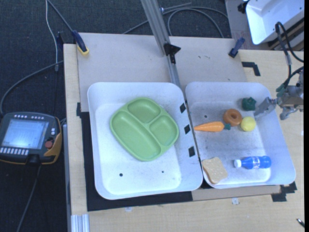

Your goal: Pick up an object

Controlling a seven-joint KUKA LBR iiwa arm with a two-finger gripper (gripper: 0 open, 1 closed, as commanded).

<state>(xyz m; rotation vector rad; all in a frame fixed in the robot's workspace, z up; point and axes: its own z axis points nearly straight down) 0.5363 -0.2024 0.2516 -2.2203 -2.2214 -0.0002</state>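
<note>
A: Nearest us in the right bin lie the bread slice and blue bottle; beyond them the carrot, donut and lemon.

B: Our gripper hovers at the bin's two o'clock, grasping nothing, whether spread or closed we cannot tell. We should descend squarely over the lemon, clear of the donut.

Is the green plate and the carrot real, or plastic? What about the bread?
The green plate looks like moulded plastic: one even colour, a soft sheen, smooth rounded compartments. The carrot looks like a plastic toy too, flat orange with a smooth skin. The bread has a matte, tan face, so it may be foam or plastic; I can't tell which.
</note>
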